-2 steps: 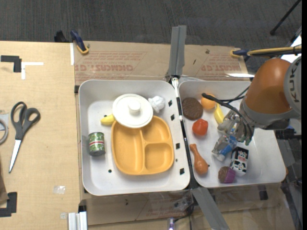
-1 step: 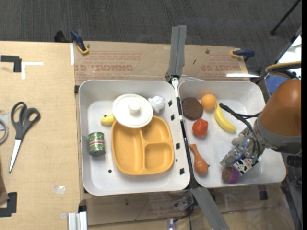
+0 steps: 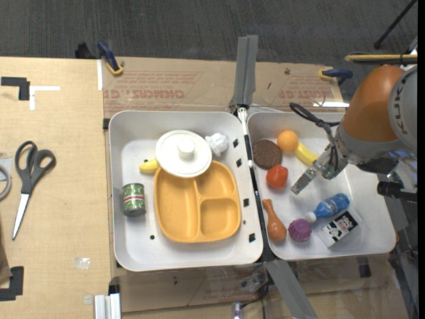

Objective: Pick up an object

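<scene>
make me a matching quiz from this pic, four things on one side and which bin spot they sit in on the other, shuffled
Things:
1. yellow tray
2. green can
3. blue bottle
4. orange ball

Places:
A. right bin, far end, next to the brown disc
B. left bin, middle, partly under the white lid
C. right bin, near end, beside the black-and-white box
D. left bin, along its left wall

Pairs: 1-B, 2-D, 3-C, 4-A
</scene>
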You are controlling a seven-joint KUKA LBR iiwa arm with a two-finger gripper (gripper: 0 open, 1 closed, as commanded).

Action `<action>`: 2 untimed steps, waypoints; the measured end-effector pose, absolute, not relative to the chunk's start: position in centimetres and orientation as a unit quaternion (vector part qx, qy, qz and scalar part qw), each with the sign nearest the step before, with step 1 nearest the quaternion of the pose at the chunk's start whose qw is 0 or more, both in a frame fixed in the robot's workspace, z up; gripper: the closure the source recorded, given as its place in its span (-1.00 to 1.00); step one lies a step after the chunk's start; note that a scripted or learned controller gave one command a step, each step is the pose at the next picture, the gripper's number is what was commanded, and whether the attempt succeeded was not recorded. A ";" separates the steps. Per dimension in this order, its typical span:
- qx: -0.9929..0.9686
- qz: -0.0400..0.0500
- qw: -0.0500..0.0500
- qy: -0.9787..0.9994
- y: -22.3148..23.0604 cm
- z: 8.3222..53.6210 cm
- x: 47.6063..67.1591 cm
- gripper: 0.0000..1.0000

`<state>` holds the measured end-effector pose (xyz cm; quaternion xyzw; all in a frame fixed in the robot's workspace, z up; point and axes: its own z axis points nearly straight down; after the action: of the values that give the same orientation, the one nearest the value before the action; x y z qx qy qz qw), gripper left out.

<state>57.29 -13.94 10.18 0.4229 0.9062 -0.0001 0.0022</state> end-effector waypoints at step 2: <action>0.527 -0.005 -0.005 0.850 -12.1 9.1 65.5 -1.00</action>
<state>65.53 -12.08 9.07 0.5274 0.8496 -0.0048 -0.0046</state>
